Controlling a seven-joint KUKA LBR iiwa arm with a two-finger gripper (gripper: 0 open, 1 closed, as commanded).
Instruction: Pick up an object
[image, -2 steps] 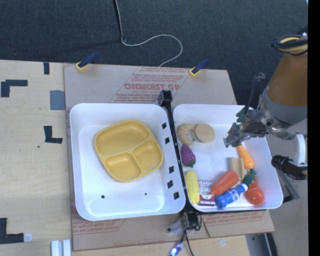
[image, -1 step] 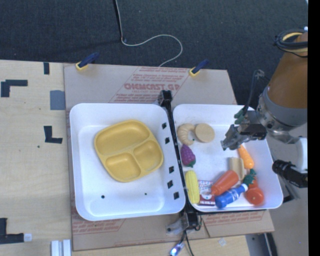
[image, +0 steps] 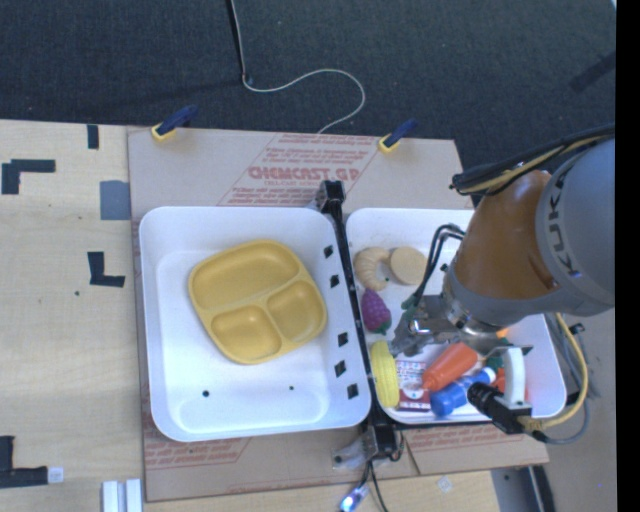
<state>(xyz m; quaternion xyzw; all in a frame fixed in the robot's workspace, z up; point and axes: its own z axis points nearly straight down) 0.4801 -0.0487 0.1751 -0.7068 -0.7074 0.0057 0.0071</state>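
My jaws hang low over the right bin, near its middle, just right of the purple bunch. My own wrist covers them from above, so I cannot tell whether they are open or closed, nor whether anything sits between them. My arm reaches in from the right, its orange band above the bin's far half.

The things I could pick all lie in this right bin. At the far end, a ridged tan piece and a round tan piece lie side by side. The purple bunch lies against the wall between the bins, with a yellow corn cob nearer the front along that same wall. Beside the cob lies a red-and-white packet; an orange piece and a blue piece lie just right of it.

The left bin holds a yellow divided plate. Both bins rest on a cardboard sheet on the tabletop.
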